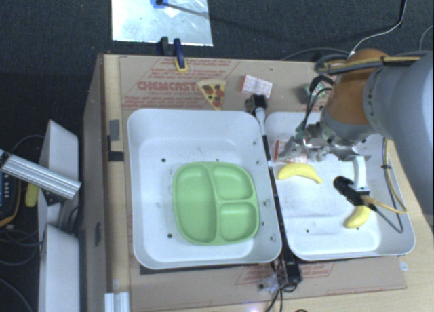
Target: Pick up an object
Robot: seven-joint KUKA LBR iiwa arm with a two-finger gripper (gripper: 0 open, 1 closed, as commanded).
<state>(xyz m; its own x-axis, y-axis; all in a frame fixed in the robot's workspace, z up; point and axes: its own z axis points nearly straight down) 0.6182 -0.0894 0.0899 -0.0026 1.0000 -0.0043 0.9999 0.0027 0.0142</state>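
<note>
The banana lies in the right bin, near its inner wall. The pincer hovers just behind the banana; whether it is open or closed cannot be told. Centre over the banana's middle, across its curve, before descending.

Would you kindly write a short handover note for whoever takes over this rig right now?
Claw: low in the right bin, at its back left, just behind the banana; no grasp is visible.
Things: the banana lies flat near that bin's left wall. A second yellow piece lies toward the front right. A green plate sits in the left bin.
Done: nothing lifted yet.
Left: grasp and lift one object; the banana looks nearest.
</note>
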